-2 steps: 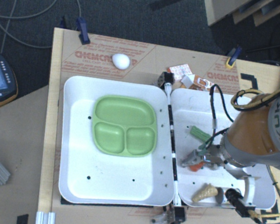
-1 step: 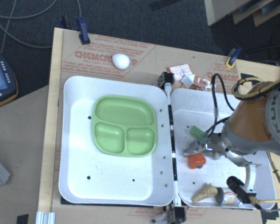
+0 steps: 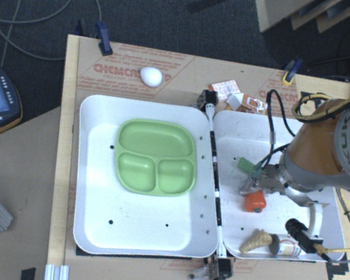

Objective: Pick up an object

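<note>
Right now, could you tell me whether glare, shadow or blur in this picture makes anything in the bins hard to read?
In the camera view, lighting is even and soft; the left bin shows mild brightness but no blown-out glare, and the green tray reads clearly. The arm casts faint shadow over the right bin, where the gripper near the red object is small and slightly soft.
</note>
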Robot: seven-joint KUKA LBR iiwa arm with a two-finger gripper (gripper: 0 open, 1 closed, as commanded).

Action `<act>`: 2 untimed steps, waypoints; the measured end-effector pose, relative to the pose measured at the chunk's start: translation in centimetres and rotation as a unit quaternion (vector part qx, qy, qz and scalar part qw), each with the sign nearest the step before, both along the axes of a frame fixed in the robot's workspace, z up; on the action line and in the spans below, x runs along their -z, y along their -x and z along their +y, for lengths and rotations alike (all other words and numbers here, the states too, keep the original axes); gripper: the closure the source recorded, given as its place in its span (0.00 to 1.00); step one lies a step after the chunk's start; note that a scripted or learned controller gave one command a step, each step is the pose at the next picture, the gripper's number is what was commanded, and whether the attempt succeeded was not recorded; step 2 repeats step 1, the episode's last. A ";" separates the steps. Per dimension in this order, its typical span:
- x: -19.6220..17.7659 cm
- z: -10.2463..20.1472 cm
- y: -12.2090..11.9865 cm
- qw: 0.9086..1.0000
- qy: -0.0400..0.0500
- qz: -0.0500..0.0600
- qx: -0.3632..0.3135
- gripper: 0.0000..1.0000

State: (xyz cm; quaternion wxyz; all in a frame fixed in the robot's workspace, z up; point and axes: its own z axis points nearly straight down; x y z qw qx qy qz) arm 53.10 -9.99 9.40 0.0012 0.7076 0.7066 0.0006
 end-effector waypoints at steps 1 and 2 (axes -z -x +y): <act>-10.6 4.2 -2.3 1.000 0.000 0.001 -0.001 1.00; -10.6 4.2 -2.3 1.000 0.000 0.001 -0.001 1.00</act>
